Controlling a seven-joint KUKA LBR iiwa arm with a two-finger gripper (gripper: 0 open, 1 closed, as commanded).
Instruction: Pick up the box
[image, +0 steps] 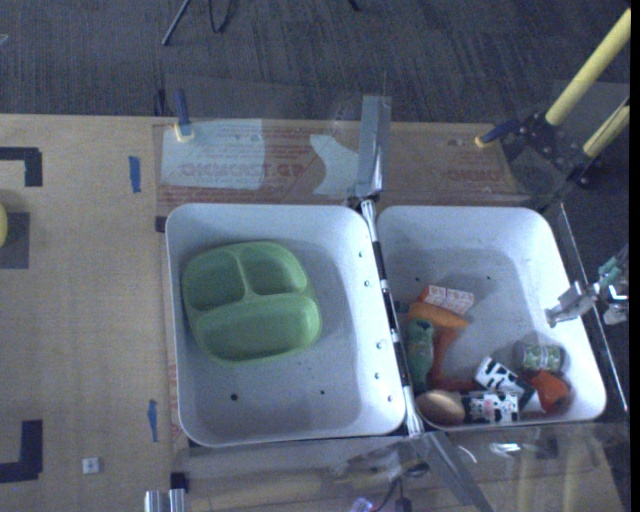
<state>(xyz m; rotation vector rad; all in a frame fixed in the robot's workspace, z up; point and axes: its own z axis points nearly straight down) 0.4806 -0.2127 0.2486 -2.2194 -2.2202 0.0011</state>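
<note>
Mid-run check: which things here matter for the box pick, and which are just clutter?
Job:
box, right bin, gripper at that bin's right edge.

Clutter:
green tray, left bin, orange piece, green bottle, can, cow-print pieces, egg-like thing.

Two white bins sit side by side on the bench (80, 330). The left bin (345, 405) holds a green divided plate (250, 300). In the right bin (480, 240), a small orange-and-white box (446, 298) lies near a carrot (437, 317), a green bottle (419, 350), an egg-like brown piece (440, 406) and a small can (541, 356). The pincer (590, 298) hangs at that bin's right rim.
</note>
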